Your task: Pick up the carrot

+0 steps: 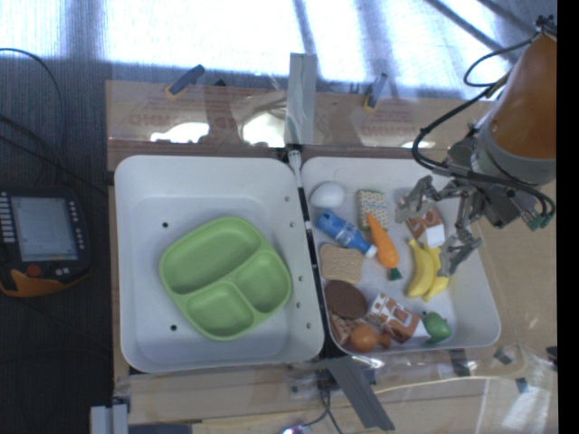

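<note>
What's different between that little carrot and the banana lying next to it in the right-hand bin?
The carrot is orange with a green end toward the camera; the banana is yellow all over. The carrot is shorter and tapers straight; the banana is longer and curves. The carrot lies left of the banana, beside a blue bottle, while the banana lies just under the gripper. Both look like toy food lying flat in the same white bin.
</note>
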`<state>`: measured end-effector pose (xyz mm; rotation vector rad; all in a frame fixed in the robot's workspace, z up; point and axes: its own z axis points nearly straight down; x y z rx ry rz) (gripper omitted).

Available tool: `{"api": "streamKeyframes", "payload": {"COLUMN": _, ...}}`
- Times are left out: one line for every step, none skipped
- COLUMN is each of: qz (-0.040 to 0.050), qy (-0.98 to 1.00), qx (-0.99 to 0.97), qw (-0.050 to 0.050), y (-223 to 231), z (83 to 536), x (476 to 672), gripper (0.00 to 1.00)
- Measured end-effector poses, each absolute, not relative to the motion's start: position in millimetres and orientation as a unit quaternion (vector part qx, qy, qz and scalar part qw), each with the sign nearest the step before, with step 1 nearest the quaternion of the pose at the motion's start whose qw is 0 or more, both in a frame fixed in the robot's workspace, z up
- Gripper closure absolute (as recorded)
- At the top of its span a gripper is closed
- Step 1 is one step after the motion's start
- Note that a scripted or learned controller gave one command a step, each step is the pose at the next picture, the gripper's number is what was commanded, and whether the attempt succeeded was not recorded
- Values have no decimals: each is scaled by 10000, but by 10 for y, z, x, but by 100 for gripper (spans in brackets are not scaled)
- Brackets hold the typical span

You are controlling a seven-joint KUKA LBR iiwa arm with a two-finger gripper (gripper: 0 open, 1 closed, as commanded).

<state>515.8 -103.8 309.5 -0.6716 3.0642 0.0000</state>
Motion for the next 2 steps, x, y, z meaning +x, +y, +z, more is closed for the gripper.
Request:
{"api": "streamKeyframes", "payload": {"qz": 33, "qy": 9758, "qx": -2185, "qw": -40, "y": -1141, "z": 1551, "x": 5633, "gripper": 0}}
{"api": "streamKeyframes", "payload": {"qz": -30, "qy": 9877, "qx": -1561, "qw": 115, "y": -1113, "z": 944, "x": 5556, "gripper": 0}}
